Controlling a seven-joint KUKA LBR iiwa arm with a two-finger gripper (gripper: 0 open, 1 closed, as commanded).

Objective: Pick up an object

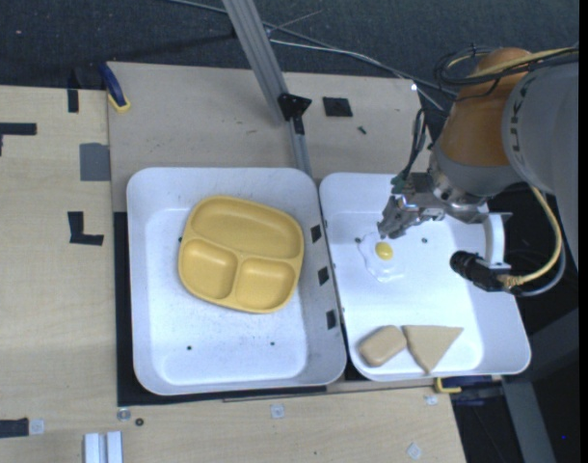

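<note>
A small yellow object (383,251) lies in the right bin (487,326), near its upper middle. My gripper (390,226) hangs just above and to the right of it, pointing down-left toward it. Nothing shows between its tips. Two tan pieces rest at the right bin's front edge: a rounded one (379,344) and a wedge-shaped one (431,342), touching each other. A yellow three-compartment plate (241,253) sits in the left bin (159,345).
The grey arm with its orange band (482,114) reaches in from the upper right over the right bin's far edge. A slanted metal post (260,51) rises behind the bins. A black-and-yellow cable (487,270) hangs at the right bin's right side.
</note>
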